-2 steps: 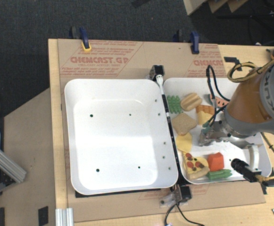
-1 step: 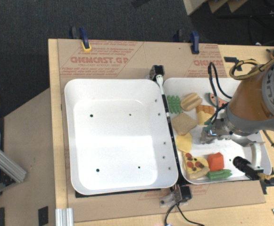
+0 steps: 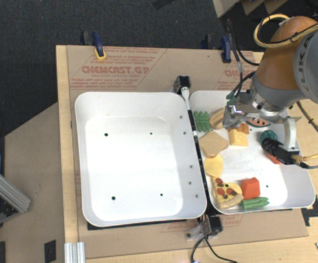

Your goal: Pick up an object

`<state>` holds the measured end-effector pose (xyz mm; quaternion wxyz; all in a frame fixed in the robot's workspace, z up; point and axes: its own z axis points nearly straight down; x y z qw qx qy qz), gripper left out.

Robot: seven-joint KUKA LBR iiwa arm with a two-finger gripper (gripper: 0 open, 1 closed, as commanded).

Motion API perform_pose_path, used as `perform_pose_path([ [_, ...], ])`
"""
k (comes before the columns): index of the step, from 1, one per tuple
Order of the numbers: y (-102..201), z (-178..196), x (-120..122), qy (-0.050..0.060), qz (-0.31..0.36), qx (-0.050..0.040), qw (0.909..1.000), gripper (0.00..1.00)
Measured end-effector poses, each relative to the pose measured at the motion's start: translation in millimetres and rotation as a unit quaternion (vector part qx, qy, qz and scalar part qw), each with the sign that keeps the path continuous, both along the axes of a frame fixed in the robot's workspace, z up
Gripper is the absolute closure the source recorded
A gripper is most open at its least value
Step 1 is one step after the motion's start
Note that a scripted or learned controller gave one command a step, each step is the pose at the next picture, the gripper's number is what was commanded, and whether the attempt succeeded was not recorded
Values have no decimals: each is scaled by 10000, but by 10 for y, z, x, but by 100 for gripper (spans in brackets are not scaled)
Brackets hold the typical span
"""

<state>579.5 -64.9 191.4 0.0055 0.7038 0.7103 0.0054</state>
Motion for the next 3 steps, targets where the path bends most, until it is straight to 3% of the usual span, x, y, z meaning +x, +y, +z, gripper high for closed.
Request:
perform_pose_path([
  [1,527,362,918,12,-4,0,10000,100],
  [2,1642,1714,659,-13,28,38,10000,100],
  [3,884,1833,-60,86,-78,-3,9999,100],
])
